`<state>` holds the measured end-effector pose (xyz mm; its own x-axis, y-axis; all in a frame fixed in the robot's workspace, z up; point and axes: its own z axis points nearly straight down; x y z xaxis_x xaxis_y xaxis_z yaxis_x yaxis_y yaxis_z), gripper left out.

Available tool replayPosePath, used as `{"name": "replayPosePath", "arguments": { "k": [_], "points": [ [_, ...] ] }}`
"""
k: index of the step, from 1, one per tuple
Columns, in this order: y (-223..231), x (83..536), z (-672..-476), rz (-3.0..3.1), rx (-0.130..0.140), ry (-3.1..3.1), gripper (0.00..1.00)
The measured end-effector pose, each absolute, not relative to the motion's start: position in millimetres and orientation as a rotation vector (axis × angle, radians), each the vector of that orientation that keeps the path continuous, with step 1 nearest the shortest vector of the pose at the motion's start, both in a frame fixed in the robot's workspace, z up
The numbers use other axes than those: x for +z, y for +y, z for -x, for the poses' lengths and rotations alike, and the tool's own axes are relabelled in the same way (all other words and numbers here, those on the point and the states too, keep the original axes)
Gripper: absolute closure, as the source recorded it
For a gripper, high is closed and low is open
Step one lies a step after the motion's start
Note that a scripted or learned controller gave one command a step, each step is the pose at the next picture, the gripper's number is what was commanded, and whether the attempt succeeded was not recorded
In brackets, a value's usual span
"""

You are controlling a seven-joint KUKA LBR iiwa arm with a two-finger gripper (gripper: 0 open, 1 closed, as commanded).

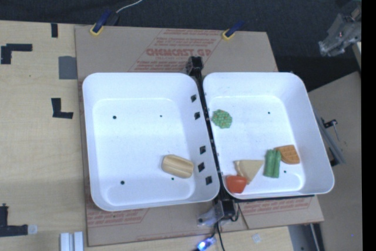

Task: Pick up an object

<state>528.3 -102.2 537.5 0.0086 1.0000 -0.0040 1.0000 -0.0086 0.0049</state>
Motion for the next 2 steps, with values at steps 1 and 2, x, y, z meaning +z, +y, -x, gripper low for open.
{"name": "replayPosePath", "arguments": {
  "k": [1,2],
  "points": [
    [-73.6,391.7,-516.4,-2.230,-0.016,2.231,1.00],
    [-131.0,450.2,-511.1,-2.221,0.002,2.215,1.00]
  ]
}}
